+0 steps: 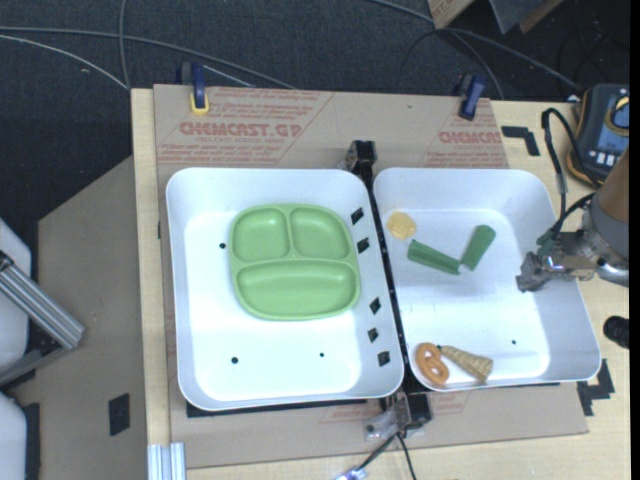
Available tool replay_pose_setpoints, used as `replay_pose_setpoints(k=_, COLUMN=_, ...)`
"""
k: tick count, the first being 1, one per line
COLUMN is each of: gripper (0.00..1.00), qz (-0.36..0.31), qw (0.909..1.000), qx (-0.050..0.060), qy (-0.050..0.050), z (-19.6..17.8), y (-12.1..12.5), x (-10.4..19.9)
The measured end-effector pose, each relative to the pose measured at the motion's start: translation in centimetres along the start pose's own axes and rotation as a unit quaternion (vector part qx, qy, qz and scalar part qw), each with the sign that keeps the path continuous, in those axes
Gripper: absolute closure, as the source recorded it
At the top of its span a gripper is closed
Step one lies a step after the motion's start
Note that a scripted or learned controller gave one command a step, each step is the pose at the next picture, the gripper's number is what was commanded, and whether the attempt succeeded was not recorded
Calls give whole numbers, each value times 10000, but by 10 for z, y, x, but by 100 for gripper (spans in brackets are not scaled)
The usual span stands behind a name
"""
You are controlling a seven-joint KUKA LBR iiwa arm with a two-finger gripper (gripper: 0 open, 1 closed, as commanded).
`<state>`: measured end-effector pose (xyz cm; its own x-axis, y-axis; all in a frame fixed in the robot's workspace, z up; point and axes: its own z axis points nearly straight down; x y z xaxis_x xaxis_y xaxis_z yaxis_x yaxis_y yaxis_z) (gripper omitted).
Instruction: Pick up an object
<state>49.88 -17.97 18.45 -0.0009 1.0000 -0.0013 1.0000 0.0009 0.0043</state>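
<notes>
Right bin (535, 298): shallow, white, smooth plastic, rounded corners. Four small things lie in it.

- Green L-shaped piece (452, 254), matte plastic look: a flat bar joined to a rounded cylinder, lying flat in the bin's far half, near the middle.
- Pale yellow disc (401, 226), flat and round, just beside the L-shaped piece, toward the divider between the bins.
- Orange ring (432, 364), pretzel-like with holes through it, at the near edge by the divider.
- Tan cone (470, 362), ribbed surface like a waffle cone, touching or just beside the ring, tip pointing right.

End effector (530, 273): grey metal, over the right edge of the right bin, well apart from all four things. Cannot tell whether it is spread or pressed together; nothing visible in its grip. The arm (610, 218) comes in from the right, cables looped above it.

Left bin (200, 348): same white plastic. Holds a green divided plate (293, 260), rounded-square, glossy, three compartments: two small at the far side, one long at the near side.

Both bins rest on a brown cardboard-like surface (300, 118) with red printed lettering, held at the far edge by two blue clamps (198, 86). Dark carpet-like floor (300, 28) beyond, thin cables trailing across it.
</notes>
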Motion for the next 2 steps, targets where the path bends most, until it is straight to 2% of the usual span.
replay_pose_setpoints(k=1, gripper=100, qz=-3, qw=10000, qx=-10, qy=-4, z=-44, y=2, x=0)
replay_pose_setpoints(k=2, gripper=100, qz=-28, qw=10000, qx=5, qy=11, z=-54, y=9, x=56)
